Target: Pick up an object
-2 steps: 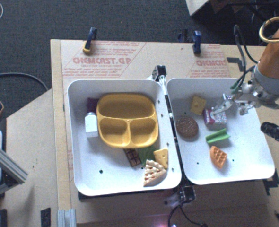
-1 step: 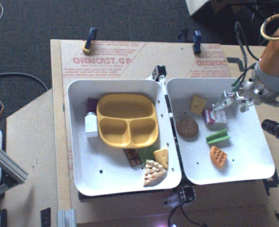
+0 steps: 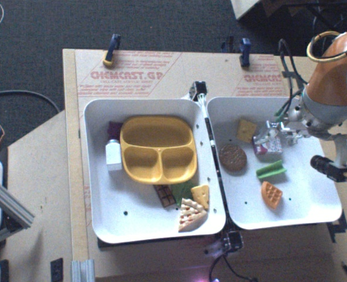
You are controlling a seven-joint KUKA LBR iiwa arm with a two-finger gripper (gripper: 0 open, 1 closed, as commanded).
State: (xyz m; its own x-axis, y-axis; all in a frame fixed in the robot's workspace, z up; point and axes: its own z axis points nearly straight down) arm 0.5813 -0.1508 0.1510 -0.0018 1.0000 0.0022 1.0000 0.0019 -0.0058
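Observation:
My gripper (image 3: 274, 131) hangs low in the right bin (image 3: 314, 207), right at the top of a small grey and maroon carton (image 3: 266, 148). Whether it touches the carton is unclear. Left of the carton a yellow square cracker (image 3: 246, 130) lies near the bin's back, and a round brown patty (image 3: 233, 157) sits in front of it. A green pod (image 3: 271, 170) lies just below the carton, with an orange waffle wedge (image 3: 272, 194) nearer the front edge.
The left bin (image 3: 100, 210) holds a yellow divided tray (image 3: 159, 148), a white bottle (image 3: 113, 155), a purple piece (image 3: 114, 128), a chocolate bar (image 3: 164, 196), a cheese wedge (image 3: 201, 195) and a pizza slice (image 3: 191, 217). The arm (image 3: 332, 81) enters over the right bin's right side.

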